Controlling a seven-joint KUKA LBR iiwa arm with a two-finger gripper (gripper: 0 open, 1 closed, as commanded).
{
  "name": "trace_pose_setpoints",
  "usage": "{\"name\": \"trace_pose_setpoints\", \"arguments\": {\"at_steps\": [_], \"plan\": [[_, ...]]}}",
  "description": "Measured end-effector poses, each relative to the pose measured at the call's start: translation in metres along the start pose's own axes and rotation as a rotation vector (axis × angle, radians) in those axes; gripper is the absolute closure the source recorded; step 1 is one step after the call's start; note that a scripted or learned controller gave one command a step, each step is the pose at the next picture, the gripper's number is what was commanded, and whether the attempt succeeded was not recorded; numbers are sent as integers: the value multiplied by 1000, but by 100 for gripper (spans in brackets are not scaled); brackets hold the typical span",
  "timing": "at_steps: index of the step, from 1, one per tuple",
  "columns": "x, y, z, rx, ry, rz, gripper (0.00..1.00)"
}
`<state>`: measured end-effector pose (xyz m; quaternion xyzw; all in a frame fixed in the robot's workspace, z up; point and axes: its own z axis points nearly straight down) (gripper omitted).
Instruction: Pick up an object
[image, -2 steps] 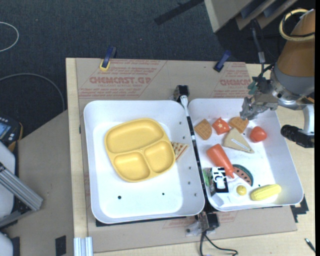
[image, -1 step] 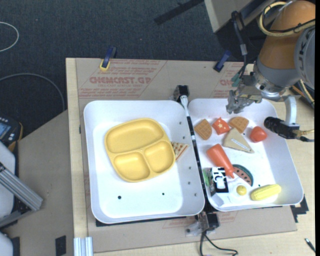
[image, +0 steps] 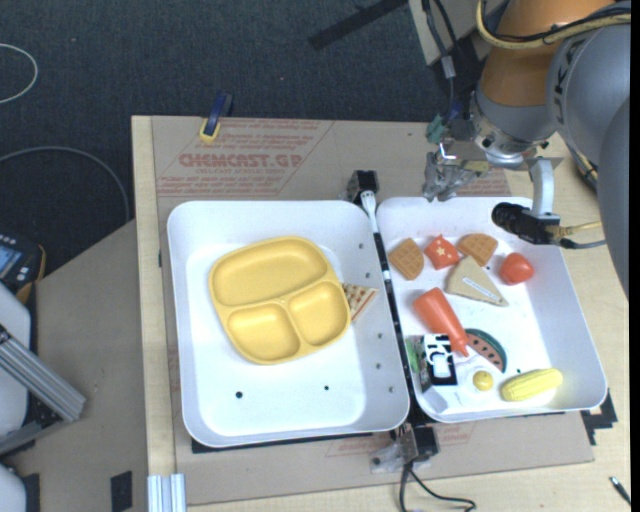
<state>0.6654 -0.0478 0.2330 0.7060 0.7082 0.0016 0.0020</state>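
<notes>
Plastic toy food fills my right bin (image: 585, 330) | my gripper (image: 445, 185) hovers over its far-left corner, carrying nothing, jaw state unreadable | orange carrot (image: 441, 316) mid-bin looks light, rigid, slick | I'd pinch its thick middle crosswise.

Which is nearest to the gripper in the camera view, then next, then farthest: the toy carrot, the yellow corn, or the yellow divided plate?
From the gripper:
1. Toy carrot, middle of the right bin.
2. Yellow corn, right bin's near corner.
3. Yellow divided plate, left bin.
</notes>
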Motion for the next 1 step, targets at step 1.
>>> {"name": "trace_pose_setpoints", "arguments": {"at_steps": [1], "plan": [[11,6,16,5,0,2,100]]}}
